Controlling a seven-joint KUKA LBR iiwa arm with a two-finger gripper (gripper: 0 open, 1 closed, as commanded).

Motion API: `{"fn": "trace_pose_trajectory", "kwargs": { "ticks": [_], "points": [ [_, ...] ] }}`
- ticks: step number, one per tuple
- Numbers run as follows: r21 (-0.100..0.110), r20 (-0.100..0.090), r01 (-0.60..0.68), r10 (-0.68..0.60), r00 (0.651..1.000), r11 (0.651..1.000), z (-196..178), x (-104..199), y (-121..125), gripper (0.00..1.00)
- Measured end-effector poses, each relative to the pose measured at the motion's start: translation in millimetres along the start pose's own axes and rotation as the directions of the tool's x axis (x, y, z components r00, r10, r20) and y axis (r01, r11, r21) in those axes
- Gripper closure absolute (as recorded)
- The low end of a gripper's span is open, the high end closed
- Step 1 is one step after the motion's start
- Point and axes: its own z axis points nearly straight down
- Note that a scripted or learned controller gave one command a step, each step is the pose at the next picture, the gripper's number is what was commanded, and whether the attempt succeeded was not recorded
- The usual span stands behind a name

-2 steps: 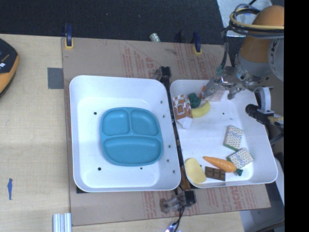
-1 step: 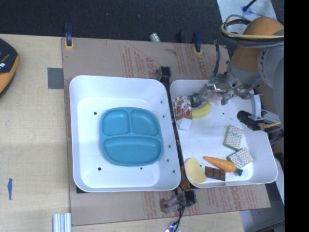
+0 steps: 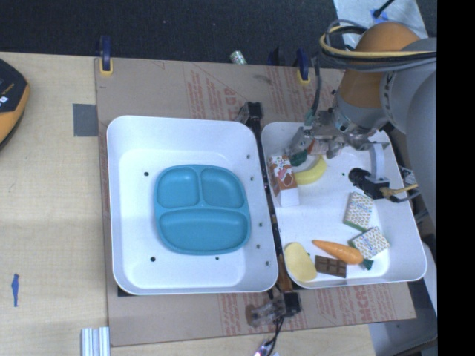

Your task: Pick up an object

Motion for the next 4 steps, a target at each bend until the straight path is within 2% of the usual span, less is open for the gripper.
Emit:
{"fn": "trace_pose_trajectory", "kwargs": {
  "ticks": [1,2,3,4],
  "points": [
    [0.002,-0.004,-0.003,0.003,1.000,1.000,11,-23,-1,0.00],
    [0.006,-0.004,0.000,0.000,1.000,1.000,28,-5,-1,0.00],
    [0.002,-0.004,-0.002,0.002,1.000,1.000,27,-12,-1,0.00],
    [0.003,0.004,-0.003,0.003,1.000,1.000,27,0,-1,0.00]
  ]
}}
